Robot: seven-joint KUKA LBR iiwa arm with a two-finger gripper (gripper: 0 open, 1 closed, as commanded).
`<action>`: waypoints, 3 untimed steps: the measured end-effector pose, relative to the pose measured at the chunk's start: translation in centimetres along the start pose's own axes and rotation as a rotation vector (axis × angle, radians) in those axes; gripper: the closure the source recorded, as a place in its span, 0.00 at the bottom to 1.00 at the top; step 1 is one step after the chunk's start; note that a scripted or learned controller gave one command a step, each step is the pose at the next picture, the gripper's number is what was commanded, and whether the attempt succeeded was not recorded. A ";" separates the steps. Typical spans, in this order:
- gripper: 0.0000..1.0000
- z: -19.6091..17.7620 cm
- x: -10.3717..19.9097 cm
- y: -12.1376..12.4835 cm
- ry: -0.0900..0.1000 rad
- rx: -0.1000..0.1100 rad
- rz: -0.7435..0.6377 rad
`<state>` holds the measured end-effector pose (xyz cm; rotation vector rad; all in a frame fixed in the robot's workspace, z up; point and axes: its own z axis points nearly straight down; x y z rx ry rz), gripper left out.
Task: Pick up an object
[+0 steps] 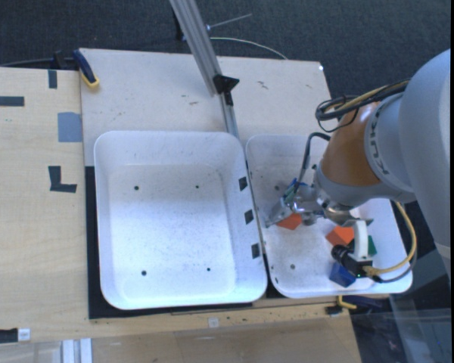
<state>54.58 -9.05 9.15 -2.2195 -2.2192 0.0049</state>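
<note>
My gripper [291,212] is low in the right white bin [272,157], near its left wall, on the grey arm with the orange band that comes in from the right. A small orange-red block [290,222] lies right at the gripper's tip, partly covered by it, and I cannot tell whether it is gripped. A second orange piece [340,235], a green piece [371,245] and a blue block [342,275] lie in the same bin, to the right and in front of the gripper. The arm's wrist and a yellow cable hide part of them.
The left white bin [106,203] stands beside the right one, and their rims meet at the middle. A slanted metal pole [200,44] reaches down to the far edge between the bins. A yellow-and-blue clamp [85,68] sits at the bench's far left corner.
</note>
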 end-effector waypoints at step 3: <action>1.00 -20.7 12.6 4.2 -0.001 -0.002 -0.002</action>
